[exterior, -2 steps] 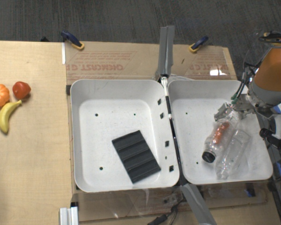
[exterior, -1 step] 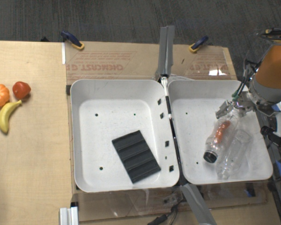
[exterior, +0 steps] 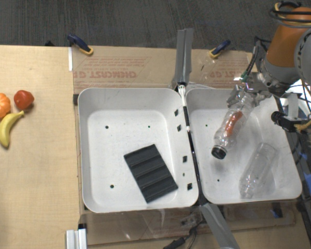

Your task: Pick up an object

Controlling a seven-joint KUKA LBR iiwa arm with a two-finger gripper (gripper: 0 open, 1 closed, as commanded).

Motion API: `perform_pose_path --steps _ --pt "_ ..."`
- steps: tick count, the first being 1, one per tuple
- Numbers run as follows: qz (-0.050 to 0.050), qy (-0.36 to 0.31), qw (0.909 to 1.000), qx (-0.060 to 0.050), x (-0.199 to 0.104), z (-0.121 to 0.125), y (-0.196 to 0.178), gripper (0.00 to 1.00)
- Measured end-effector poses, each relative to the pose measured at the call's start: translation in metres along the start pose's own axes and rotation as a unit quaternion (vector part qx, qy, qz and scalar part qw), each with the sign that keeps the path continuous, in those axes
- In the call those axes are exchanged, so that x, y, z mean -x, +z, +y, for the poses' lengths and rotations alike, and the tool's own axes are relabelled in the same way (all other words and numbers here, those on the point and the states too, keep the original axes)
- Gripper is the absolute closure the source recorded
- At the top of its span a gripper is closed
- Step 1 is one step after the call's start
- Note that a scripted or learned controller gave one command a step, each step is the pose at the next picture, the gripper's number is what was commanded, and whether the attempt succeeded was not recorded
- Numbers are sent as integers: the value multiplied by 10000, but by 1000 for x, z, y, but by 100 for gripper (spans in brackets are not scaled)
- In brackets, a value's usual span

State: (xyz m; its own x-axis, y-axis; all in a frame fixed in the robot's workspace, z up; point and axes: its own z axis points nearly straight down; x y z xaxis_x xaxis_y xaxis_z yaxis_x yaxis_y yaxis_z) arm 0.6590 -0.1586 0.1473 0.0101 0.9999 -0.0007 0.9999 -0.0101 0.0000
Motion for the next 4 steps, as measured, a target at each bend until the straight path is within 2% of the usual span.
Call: perform_pose_path --steps 1,2,3,4 --pt "-7 -323 9995 7 -35 0 -42 100" --pt "-7 -326 9995 4 -35 0 -41 0" --pt "0 -1019 9948 -9 29 -65 56 0" --pt "-4 -1597 9872 11 49 -4 54 0"
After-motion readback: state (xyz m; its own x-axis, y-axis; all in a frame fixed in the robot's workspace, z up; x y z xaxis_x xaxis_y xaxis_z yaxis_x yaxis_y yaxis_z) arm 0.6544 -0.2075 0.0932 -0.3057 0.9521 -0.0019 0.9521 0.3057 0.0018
